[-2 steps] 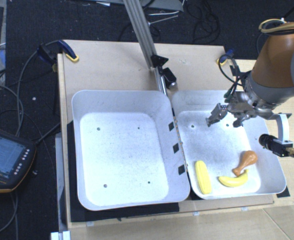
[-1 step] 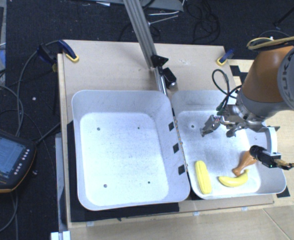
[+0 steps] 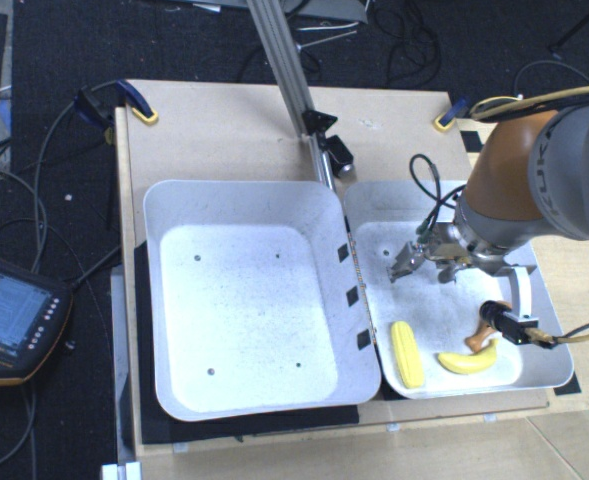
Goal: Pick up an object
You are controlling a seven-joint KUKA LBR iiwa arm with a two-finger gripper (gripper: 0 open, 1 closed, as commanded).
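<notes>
Yellow marks both likely targets. A yellow ridged cob-shaped piece (image 3: 406, 354) lies at about 6 o'clock from the grey arm's two-finger gripper (image 3: 422, 266), and a yellow curved banana-shaped toy (image 3: 466, 363) lies at about 5 o'clock. Both are close to the 6 o'clock rim of the shallow white right-hand bin (image 3: 374, 230). A small orange-brown piece (image 3: 483, 339) sits at the banana's 1 o'clock end, touching it or just beside it; I cannot tell which. The gripper hangs over bare floor near the bin's middle, apart from all three, with nothing visible in its grasp. Whether it is open or closed I cannot tell from this slant. The plainest risk is a descent from this spot that closes on nothing. Going for the cob or the banana brings its own trouble, because both lie by the sloped wall, so the gripper could strike the rim or push the piece up against it. The banana's smooth curve looks apt to slip or roll out of a pinch. A descent between the two yellow pieces would likely nudge both and catch neither.
</notes>
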